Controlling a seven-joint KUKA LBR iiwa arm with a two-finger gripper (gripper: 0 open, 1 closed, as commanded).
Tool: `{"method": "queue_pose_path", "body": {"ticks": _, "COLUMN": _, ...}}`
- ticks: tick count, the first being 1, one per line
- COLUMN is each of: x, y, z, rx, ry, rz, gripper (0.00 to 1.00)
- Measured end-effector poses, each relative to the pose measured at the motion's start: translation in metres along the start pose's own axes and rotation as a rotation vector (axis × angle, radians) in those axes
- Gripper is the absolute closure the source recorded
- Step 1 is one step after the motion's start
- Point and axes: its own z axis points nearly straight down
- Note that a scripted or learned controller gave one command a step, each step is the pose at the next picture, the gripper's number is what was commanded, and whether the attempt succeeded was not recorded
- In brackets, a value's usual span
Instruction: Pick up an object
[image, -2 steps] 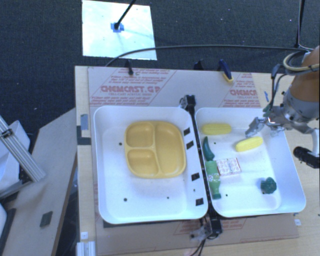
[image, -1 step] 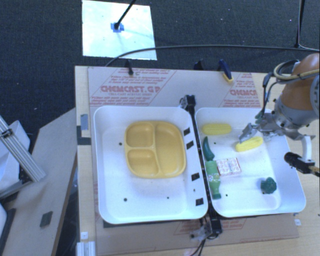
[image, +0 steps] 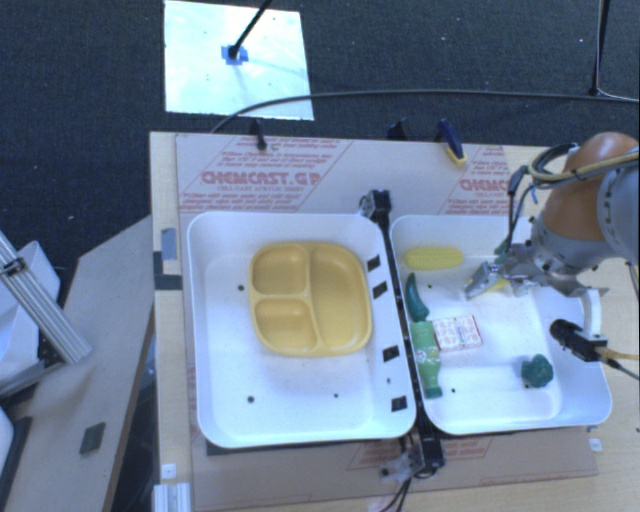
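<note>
My gripper (image: 484, 280) hangs low over the back middle of the right bin (image: 580, 405), reaching in from the right. A yellow corn-shaped piece (image: 433, 258) lies just to its left, near the bin's back wall. A small white and red box (image: 456, 332) lies flat below the gripper, towards the bin's middle. A green bottle (image: 427, 358) lies along the bin's left wall, with a dark green curved piece (image: 415, 297) above it. A dark green lump (image: 537, 371) sits near the right front corner. Nothing shows in the gripper's grasp.
The left bin (image: 225, 400) holds a yellow divided plate (image: 308, 298). A black divider with clips (image: 392, 310) runs between the bins. The grey arm with its orange band (image: 600, 160) and a black cable fitting (image: 575, 341) overhang the right bin's right side.
</note>
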Motion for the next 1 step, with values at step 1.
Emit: {"method": "queue_pose_path", "body": {"ticks": 1, "x": -0.0003, "y": 0.0011, "z": -0.013, "rx": -0.004, "ry": -0.001, "rz": 0.0, "gripper": 1.0}}
